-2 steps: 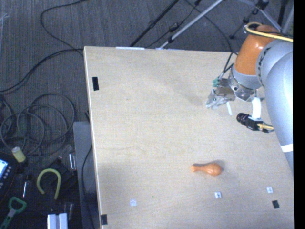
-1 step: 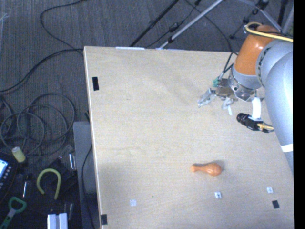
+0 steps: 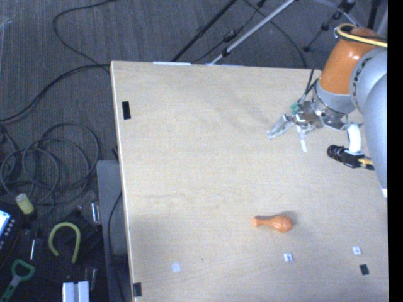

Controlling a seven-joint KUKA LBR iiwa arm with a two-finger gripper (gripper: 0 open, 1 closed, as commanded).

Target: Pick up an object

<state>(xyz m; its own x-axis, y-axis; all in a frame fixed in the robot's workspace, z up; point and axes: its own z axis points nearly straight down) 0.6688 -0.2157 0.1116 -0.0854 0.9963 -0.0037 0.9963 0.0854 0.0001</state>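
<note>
- where the arm (image 3: 368,74) comes in at the right edge of the frame, grey with an orange band near the upper right corner, its pincer (image 3: 291,131) hangs over the right part of the pale bench (image 3: 189,168).
- the pincer's two thin fingers stand spread apart, one pointing left and down, the other shorter and pointing down; nothing sits between them.
- the task's thing, a small orange object (image 3: 274,223) with a rounded bulb on its right and a narrow neck to the left, lies flat on the bench in the lower middle-right of the frame, well apart from the pincer and below it.
- small grey marks (image 3: 288,257) dot the bench surface near the bottom edge, right of and below the orange object.
- left of the bench, dark carpet carries looped black cables (image 3: 50,156) and a green u-shaped tool (image 3: 65,236) in the lower left corner.
</note>
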